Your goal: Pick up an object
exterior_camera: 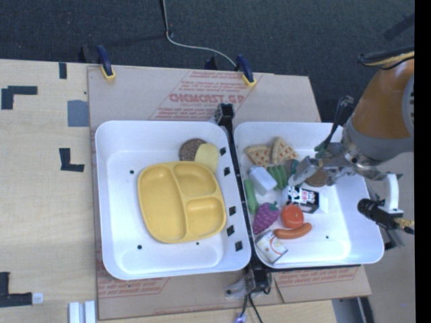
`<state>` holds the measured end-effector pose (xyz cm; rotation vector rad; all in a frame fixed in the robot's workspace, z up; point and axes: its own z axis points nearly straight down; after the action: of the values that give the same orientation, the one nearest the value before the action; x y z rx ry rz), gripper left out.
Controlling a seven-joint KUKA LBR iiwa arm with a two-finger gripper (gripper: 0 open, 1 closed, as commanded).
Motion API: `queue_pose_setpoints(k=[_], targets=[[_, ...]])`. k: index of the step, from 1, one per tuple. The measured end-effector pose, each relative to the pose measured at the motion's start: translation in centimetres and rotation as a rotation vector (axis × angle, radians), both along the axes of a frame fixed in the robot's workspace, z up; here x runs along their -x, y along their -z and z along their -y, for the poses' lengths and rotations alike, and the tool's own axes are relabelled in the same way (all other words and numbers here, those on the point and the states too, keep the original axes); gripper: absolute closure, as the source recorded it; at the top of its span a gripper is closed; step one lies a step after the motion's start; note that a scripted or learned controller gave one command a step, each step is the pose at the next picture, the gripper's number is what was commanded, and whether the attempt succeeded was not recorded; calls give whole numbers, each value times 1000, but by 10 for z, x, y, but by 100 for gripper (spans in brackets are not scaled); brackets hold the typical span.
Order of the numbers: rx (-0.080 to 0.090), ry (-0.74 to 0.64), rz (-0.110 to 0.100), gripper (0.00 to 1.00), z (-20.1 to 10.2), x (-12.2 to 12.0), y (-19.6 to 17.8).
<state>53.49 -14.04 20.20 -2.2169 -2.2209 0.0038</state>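
The right bin [363, 246] holds several toy foods: two waffle-like crackers [269, 153], a pale blue-white block [262, 180], green pieces [250, 195], purple grapes [265, 216], a red tomato [292, 216], an orange sausage [293, 232], a small carton [272, 246] and a black-and-white carton [303, 198]. My gripper [303, 171] hangs over the middle of this bin, just above the black-and-white carton and right of the green pieces. A brownish item [317, 177] lies partly hidden under the wrist. I see nothing clearly held.
The left bin [108, 200] carries a yellow divided plate [182, 200], with a brown round piece [191, 149] and a pale yellow piece [207, 156] behind it. A black divider [232, 180] runs between the bins. The grey and orange arm [380, 113] covers the right bin's far right corner.
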Motion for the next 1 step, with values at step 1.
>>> queue_pose_setpoints(k=[1], targets=[[1, 1, 3, 0, 37, -36, 106]])
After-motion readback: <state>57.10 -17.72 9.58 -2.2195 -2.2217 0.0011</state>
